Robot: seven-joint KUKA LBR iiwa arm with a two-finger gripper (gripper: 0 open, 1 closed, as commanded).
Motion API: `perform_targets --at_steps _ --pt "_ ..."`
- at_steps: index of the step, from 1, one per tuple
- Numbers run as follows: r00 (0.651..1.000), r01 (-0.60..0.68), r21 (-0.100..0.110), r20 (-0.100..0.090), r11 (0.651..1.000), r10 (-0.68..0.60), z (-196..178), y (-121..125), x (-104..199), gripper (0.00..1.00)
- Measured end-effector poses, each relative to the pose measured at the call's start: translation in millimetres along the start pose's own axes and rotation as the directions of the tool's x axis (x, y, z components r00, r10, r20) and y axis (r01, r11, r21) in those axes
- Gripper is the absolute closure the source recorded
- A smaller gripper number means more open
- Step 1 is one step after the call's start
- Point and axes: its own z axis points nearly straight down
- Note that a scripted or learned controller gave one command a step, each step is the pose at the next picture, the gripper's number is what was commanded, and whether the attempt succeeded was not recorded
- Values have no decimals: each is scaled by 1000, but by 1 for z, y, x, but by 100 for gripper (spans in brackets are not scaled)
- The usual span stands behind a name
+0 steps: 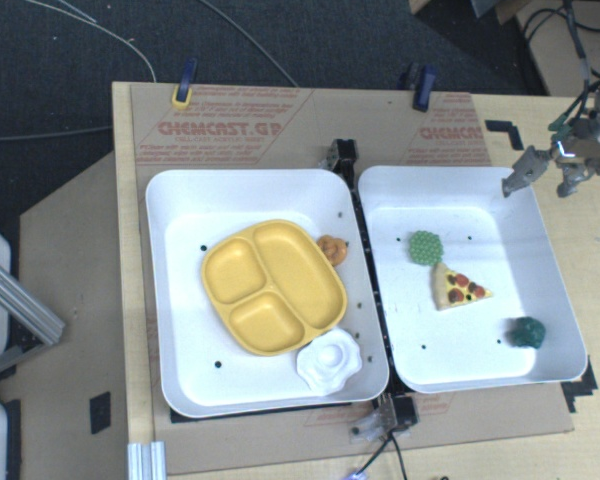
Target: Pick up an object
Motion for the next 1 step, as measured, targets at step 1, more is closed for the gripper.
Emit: perform_targets --at_steps 1 --pt "1000 4 -14 3 1000 -4 -9 2 1 0"
